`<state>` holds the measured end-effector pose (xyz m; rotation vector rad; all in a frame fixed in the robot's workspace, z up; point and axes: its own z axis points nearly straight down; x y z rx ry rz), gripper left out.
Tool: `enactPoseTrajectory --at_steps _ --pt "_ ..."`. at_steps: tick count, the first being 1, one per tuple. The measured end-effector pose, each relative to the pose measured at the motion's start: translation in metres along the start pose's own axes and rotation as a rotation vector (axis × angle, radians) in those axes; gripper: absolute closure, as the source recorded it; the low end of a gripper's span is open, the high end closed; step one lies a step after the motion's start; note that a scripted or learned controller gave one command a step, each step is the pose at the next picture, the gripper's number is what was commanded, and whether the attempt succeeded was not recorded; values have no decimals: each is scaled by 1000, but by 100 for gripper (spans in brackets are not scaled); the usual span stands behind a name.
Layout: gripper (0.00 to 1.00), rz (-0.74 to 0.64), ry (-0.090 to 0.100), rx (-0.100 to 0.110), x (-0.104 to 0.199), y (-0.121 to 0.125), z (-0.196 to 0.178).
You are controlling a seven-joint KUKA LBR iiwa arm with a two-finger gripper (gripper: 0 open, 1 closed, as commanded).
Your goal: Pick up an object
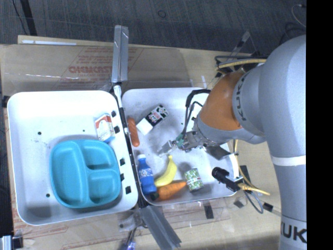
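Observation:
My gripper (174, 144) hangs low over the middle of the right bin (161, 94), above bare floor. A yellow banana (166, 173) lies just in front of it, beside a green can (193, 179). An orange carrot (170, 190) and a blue bottle (145, 175) rest at the near left corner. A brown sausage (134, 132) lies along the left wall. A black-and-white box (156, 115) sits toward the back. Nothing shows in the gripper's grasp.
The left bin (52, 103) holds a blue divided tray (83, 173) and a small red-and-white carton (104, 126) near its right wall. The grey arm with its orange band (223, 108) covers the right bin's right side.

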<state>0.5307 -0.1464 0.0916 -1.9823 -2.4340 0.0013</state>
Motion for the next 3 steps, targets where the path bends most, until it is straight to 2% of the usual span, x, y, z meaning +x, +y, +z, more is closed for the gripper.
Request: enactPoseTrajectory --at_steps 1,2,3 --pt "0 -54 2 2 32 -49 1" --pt "100 -60 2 3 32 -48 -9" --pt "100 -229 -2 -3 79 37 -162"
